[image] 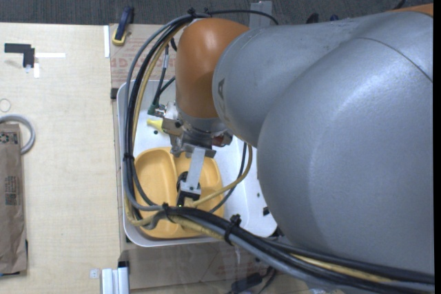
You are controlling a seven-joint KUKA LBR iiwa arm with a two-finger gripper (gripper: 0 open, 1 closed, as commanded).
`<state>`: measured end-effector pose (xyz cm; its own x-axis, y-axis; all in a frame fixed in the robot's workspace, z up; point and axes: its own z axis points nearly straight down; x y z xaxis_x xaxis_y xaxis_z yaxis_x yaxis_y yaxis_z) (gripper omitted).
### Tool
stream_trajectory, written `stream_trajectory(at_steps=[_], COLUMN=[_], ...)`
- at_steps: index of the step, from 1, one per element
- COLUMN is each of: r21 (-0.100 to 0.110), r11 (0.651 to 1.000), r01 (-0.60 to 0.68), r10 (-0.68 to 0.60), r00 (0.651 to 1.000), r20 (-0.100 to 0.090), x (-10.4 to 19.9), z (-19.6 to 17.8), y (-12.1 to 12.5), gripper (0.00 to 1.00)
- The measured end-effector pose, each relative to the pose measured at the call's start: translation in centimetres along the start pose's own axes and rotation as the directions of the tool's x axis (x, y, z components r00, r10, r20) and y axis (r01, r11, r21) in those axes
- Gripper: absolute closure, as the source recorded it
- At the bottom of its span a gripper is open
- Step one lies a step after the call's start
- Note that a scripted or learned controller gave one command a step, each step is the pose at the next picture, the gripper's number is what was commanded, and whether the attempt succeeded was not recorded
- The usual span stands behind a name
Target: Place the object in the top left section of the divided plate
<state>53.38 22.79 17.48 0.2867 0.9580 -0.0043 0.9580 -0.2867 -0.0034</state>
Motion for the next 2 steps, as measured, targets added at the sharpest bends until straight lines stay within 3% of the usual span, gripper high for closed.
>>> stream_trajectory(at_steps=[1,2], r21=[-0.027,0.007], r11=[1.0,0.991], r01=[0.011,-0.132], r10=[-0.011,0.133], r00=[1.0,0.991], r20=[-0.019,-0.011], x=[-4.1,-5.7], z=[6.8,8.2], y=[-3.6,1.7], gripper=[1.0,1.0])
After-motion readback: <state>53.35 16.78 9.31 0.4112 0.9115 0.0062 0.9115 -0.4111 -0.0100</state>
